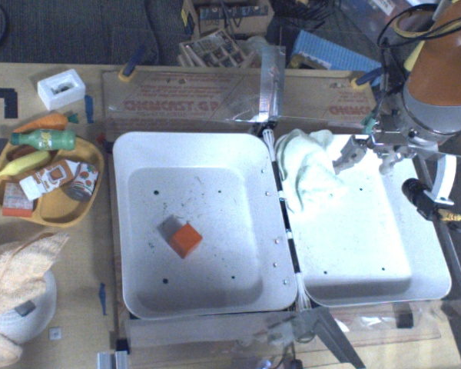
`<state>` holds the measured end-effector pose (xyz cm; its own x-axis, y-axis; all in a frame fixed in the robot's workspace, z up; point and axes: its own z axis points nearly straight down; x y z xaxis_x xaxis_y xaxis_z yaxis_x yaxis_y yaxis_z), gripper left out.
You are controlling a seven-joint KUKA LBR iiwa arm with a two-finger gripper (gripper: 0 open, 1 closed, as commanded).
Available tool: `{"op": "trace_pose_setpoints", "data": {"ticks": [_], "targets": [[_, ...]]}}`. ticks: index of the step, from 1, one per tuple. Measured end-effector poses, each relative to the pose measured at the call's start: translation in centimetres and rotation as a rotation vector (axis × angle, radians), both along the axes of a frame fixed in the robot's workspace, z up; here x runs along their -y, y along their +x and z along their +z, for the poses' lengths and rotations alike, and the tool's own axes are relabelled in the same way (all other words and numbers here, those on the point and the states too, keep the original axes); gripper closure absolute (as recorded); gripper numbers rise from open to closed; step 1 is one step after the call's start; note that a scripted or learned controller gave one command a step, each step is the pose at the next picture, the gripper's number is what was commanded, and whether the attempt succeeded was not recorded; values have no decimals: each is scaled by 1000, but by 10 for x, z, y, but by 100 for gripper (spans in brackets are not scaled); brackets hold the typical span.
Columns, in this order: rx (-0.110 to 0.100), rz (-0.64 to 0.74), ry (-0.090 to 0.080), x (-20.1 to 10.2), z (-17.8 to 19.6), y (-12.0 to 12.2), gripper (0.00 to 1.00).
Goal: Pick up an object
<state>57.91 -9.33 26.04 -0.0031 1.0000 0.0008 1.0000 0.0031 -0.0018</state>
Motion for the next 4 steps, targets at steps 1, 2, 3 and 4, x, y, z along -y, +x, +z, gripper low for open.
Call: {"op": "trace_pose_setpoints", "data": {"ticks": [1,2,3,4], "targets": [[12,-107,-1,5,-169,31,0],[16,-113,1,7,-158,32,100],[1,-339,-2,-6,-76,4,100],[4,19,-2,-24,-3,-1,100]]}}
